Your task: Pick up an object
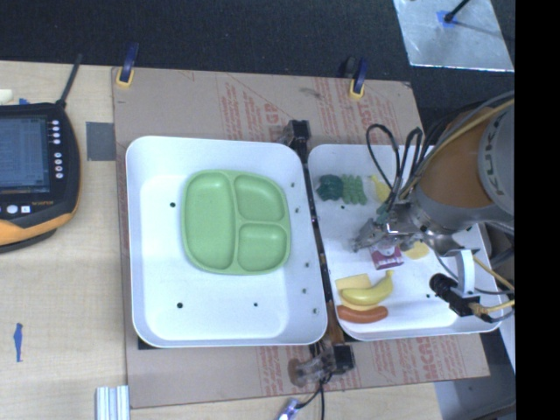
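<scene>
A light wooden bench (61, 304) carries a brown cardboard sheet (219, 103). Two white bins rest on the sheet: the left bin (157, 313) and the right bin (420, 326). A teach pendant (31, 178) lies at the bench's left edge.

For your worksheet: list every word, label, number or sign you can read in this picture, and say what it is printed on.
No text here can be read.
Red print on the cardboard sheet: too blurred to read.
Screen and buttons of the handheld pendant: too small to read.
Small pink-and-white packet by the pincer: print unreadable.
</scene>
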